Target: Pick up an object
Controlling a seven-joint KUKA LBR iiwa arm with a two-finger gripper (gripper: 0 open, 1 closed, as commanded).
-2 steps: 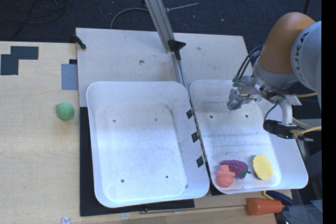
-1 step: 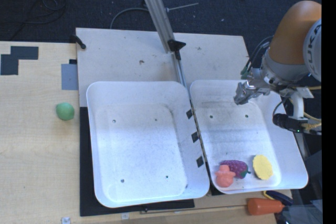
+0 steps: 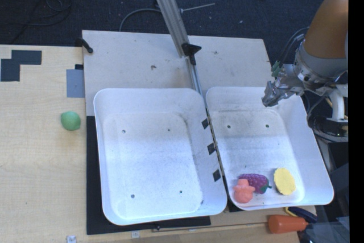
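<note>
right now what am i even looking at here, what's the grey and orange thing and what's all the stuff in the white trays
One camera looks down at a slant on a workbench. The grey and orange thing is a robot arm reaching in from the right; its gripper hangs over the top edge of the right bin, holding nothing that shows. In that bin's near corner lie a yellow piece, a purple bunch and a pink-orange piece. The left bin sits beside it. A green ball rests on the wooden surface at left.
</note>
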